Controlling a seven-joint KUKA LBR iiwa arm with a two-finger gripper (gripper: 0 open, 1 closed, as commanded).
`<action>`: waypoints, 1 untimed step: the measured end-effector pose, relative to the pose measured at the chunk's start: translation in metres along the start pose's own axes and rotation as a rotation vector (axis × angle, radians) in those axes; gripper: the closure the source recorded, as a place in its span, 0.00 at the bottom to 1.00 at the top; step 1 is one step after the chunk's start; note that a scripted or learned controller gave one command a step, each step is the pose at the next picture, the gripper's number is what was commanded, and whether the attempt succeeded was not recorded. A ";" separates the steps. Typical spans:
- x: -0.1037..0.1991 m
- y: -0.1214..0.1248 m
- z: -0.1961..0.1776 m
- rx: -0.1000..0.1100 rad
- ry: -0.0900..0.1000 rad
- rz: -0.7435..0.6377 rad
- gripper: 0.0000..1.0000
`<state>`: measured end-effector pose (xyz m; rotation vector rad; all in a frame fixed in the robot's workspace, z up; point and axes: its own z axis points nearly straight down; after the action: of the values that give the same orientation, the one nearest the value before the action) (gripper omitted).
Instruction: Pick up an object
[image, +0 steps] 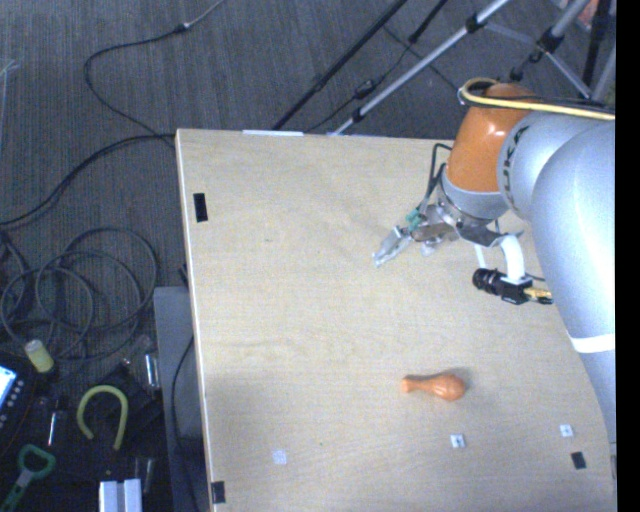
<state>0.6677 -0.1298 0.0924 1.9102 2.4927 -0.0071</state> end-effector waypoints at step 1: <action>0.000 0.000 -0.009 0.000 0.000 0.001 1.00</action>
<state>0.6677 -0.1300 0.1014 1.9108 2.4917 -0.0072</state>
